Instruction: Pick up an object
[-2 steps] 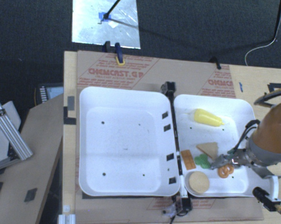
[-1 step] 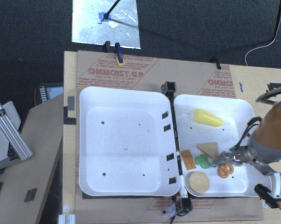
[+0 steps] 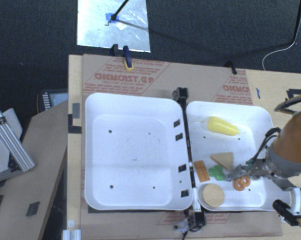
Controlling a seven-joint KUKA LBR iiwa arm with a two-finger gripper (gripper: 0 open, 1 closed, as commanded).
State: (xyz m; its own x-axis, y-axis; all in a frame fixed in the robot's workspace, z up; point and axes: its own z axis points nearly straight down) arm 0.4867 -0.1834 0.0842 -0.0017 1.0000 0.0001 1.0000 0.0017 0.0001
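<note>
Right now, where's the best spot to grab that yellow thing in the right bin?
Grip the yellow object across its narrow middle, coming straight down from above. It lies flat and long, running left to right, apart from the other pieces, so fingers probably fit on either long side.

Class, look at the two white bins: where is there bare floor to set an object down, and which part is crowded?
The left bin offers bare floor wall to wall. In the right bin, the back-right stretch beyond the yellow object is free. Its front is crowded: orange block, green piece, tan wedge, round disc, pretzel and the tool.
</note>
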